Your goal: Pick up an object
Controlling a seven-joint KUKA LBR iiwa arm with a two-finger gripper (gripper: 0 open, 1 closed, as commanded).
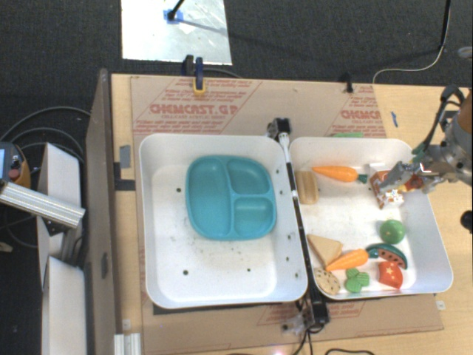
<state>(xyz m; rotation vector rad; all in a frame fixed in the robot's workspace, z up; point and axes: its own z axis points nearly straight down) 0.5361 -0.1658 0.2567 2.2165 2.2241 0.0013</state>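
— Small red, white and orange toy piece [387, 188]: position at this moment?

— Upper right part of the right-hand shallow white bin [440, 251], on the bin floor, just right of the leafy end of the long orange toy carrot [336, 173]. Well apart from the round green toy ball [393, 231] lower down.

— Gripper [403, 174] of the grey arm?

— Low over the bin's right side, right at the toy piece, seemingly touching or overlapping its upper right part. Open or closed: cannot tell, too small and blurred. Nothing visibly held.

— Step in hand, then?

— Judged as the approach for a grasp; lift not yet done.

— How to do it well?

— Centre over the piece rather than over its edge. Descend straight down and close only once astride its narrowest side. Keep clear of the carrot's green top to the left, to avoid nudging or pinching two things at once. Mind the bin's far wall close by. Lift slowly and vertically, then check for the piece in the grip before moving away.

— Main risk?

— Small irregular shape, likely to tip or squirt out sideways under an off-centre pinch; possibly an empty close.

— Elsewhere?

— Teal divided plastic plate [230, 198] in the left-hand white bin [159, 220], well apart from the action; no concern.
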